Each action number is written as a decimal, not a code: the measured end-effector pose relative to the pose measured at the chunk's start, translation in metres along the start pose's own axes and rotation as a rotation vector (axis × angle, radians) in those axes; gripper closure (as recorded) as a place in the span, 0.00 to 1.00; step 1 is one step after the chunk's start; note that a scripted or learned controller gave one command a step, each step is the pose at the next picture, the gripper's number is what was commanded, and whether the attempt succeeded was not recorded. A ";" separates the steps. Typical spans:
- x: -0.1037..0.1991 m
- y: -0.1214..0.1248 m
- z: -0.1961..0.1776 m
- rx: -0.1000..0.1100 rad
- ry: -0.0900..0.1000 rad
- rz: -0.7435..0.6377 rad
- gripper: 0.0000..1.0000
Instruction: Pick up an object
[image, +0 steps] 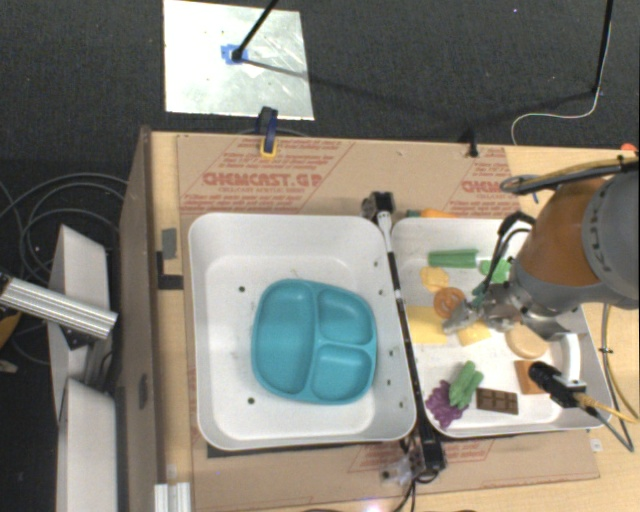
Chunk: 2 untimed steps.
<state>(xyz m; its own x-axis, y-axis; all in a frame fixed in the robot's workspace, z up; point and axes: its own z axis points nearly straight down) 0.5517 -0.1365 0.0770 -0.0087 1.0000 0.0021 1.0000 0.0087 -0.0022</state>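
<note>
Two white bins sitting side by side on a cardboard-covered bench (300, 175). Left bin (215, 300) is holding a teal divided plate (314, 340), lying flat near the bin's middle, three compartments showing.

Right bin (500, 425) is carrying the small stuff. Arm (585, 250) is reaching in from 3 o'clock, orange band showing above the wrist, gripper (462, 318) hanging low over the middle of that bin. Claw tips are pointing toward 9 o'clock; cannot tell how far open they are or whether anything is sitting between them, too small and blurred.

Around the gripper: green bar (452, 258) lying at 12 o'clock from it, near the bin's far side. Orange round piece (448, 298) sitting just beside the tips at 11 o'clock. Yellow flat piece (428, 326) lying at 9 o'clock, touching or nearly touching the tips, cannot say which. Green leafy toy (465, 383) lying at 6 o'clock, purple grape cluster (440, 403) touching its lower end. Brown chocolate bar (497, 402) lying just beside the leafy toy, toward 4 o'clock. Tan round piece (525, 343) sitting at 3 o'clock, partly under the arm.
</note>
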 end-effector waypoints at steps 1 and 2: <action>0.047 0.085 -0.014 -0.013 -0.002 -0.003 0.00; 0.029 0.033 -0.007 0.001 -0.002 0.010 0.00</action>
<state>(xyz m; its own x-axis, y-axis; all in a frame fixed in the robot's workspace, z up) 0.5844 -0.1070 0.0837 0.0008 1.0000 0.0001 1.0000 -0.0008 -0.0032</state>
